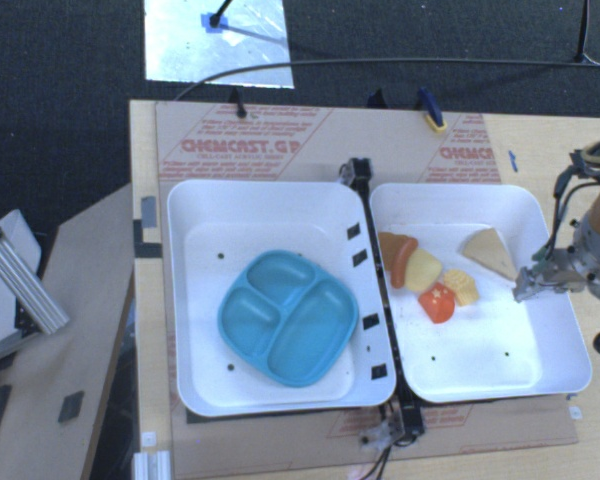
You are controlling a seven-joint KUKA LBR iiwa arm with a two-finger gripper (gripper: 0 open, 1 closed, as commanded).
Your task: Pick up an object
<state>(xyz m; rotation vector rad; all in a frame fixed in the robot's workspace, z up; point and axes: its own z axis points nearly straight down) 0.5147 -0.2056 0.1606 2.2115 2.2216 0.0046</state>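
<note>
The right bin (500, 368) holds a cluster of toy foods near its left wall: an orange-red sausage shape (396, 250), a pale yellow piece (423, 270), a red tomato-like piece (437, 305) and a small orange-yellow piece (463, 286). A tan wedge (490, 254) lies further right. My gripper (527, 288) hangs low at the bin's right side, just right of and slightly below the wedge, apart from the cluster. Nothing is visibly held.
The left bin (205, 368) carries a blue divided plate (287, 316). A black clip strip (372, 288) joins the two bins. The grey arm (590, 258) enters over the right bin's right rim. A cable (400, 63) runs along the back.
</note>
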